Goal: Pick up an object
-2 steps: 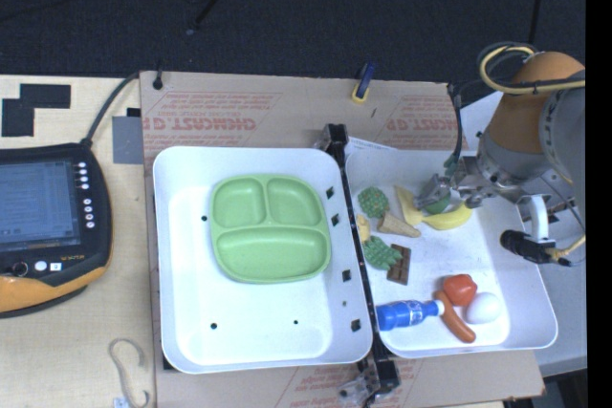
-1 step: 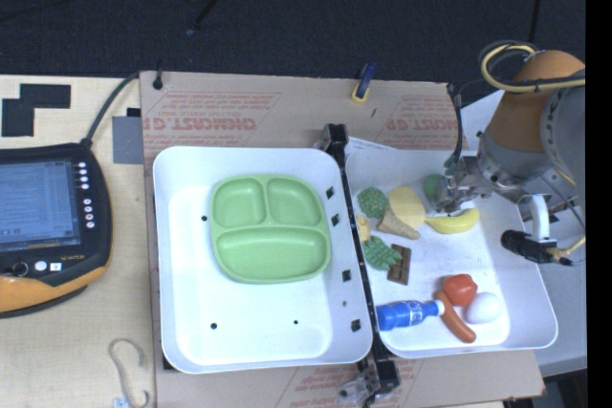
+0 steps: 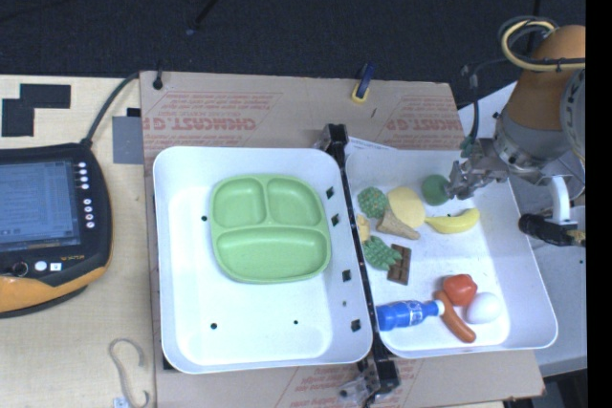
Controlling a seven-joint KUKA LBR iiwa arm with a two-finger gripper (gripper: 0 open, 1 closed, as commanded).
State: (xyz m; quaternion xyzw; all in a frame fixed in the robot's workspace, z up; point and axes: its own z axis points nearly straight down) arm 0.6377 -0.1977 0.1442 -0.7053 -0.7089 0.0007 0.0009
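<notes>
The gripper (image 3: 466,179) partly hid a dark green object (image 3: 436,189); its identity was unclear. The arm (image 3: 547,100) was cut off at the right.

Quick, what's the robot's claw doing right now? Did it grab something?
Claw: low in the right bin, right beside a small green object. Too small and blurry to tell whether it has grabbed anything.

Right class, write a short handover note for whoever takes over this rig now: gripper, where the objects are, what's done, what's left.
Gripper: low over the right bin, at its far edge next to the dark green round object; no object visibly held.
Objects: banana, blue bottle, white egg and the other toy food lie in the right bin. The green divided plate sits in the left bin.
Done: nothing lifted.
Left: grasp one object and raise it.
</notes>
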